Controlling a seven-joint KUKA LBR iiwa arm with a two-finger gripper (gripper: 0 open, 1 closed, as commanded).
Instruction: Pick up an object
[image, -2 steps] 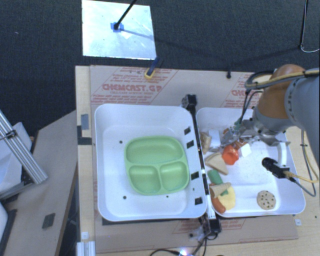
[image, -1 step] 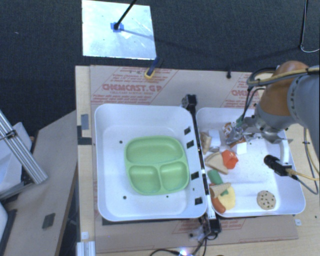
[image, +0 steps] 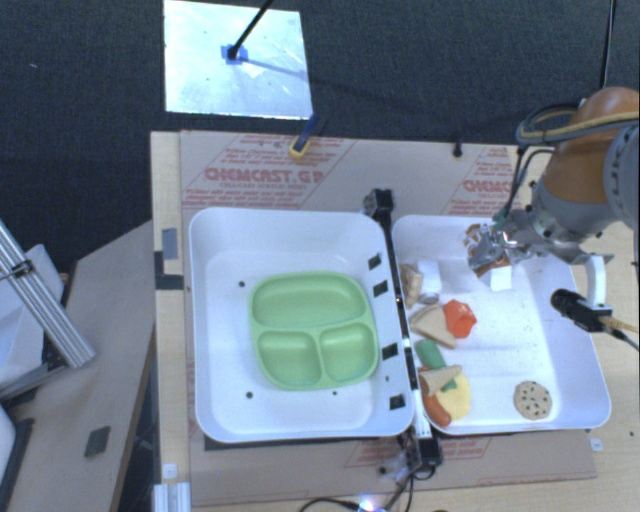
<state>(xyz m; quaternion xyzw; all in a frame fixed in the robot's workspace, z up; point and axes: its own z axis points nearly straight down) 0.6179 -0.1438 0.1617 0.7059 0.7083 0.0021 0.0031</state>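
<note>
Overhead, board (image: 262, 172) reads "CHEMCAST" (red).

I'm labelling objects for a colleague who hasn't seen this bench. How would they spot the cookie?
Find the right white bin. The cookie lies alone near its front right corner, apart from the toy food piled along the left wall. It is the only flat tan disc with dark chips.

A grey arm with an orange band is being reached into the right bin (image: 575, 400), its gripper (image: 487, 247) poised above scattered toy food; a green divided plate (image: 310, 330) is being kept in the left bin (image: 215, 300).
</note>
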